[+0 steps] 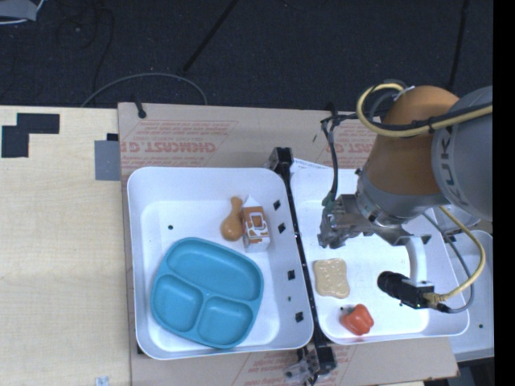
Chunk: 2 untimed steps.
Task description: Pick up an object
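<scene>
You see a grey arm (pixel 471 159) with a bulbous orange band (pixel 406 147) above the wrist, yellow and black cables (pixel 378 107) looped over it, and a dark metal end effector (pixel 334 232).

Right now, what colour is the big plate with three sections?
Blue. The plate lies in the left bin, seen in the camera view.

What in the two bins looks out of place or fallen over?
Nothing looks spilled or damaged. The small carton in the left bin sits tilted against the tan drumstick toy, beside the blue divided plate.
</scene>
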Motion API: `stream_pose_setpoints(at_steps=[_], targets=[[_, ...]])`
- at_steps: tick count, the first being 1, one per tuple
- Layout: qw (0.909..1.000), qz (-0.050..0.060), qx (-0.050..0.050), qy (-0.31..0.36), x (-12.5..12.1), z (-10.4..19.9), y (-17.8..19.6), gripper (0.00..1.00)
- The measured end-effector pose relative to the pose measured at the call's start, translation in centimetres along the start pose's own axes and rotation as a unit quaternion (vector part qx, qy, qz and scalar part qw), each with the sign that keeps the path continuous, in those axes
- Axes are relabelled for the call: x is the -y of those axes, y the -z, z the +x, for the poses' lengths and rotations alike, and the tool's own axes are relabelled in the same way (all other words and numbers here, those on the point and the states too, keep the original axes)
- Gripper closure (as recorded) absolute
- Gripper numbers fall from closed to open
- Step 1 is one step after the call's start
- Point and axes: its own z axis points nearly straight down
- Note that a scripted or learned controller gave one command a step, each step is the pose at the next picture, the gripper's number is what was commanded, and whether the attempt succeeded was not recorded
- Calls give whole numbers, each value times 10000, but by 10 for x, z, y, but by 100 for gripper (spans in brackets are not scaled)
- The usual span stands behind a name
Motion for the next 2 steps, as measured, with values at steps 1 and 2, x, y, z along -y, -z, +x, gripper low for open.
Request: stream_pose_setpoints(at_steps=[1, 2], targets=[[10000, 6, -1, 4, 14, 51, 4, 100], [10000, 8, 7, -3, 14, 108, -7, 100]])
